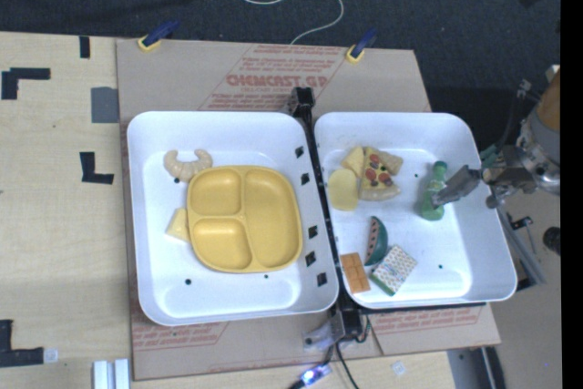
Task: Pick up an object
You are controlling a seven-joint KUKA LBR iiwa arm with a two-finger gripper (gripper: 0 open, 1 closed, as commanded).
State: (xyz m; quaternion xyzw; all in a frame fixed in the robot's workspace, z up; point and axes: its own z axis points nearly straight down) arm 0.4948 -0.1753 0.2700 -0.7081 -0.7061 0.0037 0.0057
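On cardboard, the glossy right bin (455, 278) holds a green bottle (433, 192); fingers' (453, 186) spread unclear.

I note two shallow white bins (146, 196) of smooth, faintly glossy plastic. The yellow divided plate (244, 218) at left of centre looks matt plastic. My bench carries a brown cardboard sheet (264, 77), matt, printed red.

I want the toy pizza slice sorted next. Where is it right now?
The pizza slice lies in the right bin, toward its upper-left part, just right of a pale yellow piece and above the watermelon slice.
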